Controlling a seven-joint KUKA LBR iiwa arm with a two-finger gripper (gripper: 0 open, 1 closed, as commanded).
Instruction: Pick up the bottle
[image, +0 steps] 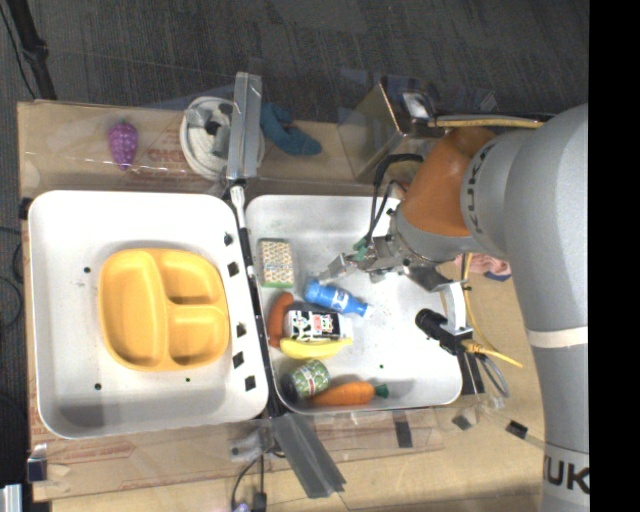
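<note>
Pincer (345, 262) poised just above the bottle (335, 298) in the right bin (420, 375)
Blue bottle lies on its side near the middle of the right bin, with the arm's pincer close by its upper end (whether the fingers are apart or together I cannot tell, and nothing shows between them). Just below the bottle sit a small black-and-white carton (313, 324) and a banana (314, 347); a carrot (343, 393) and a green ball (310, 378) lie along the near wall. A yellow divided tray (165, 307) rests in the left bin (60, 400)
</note>
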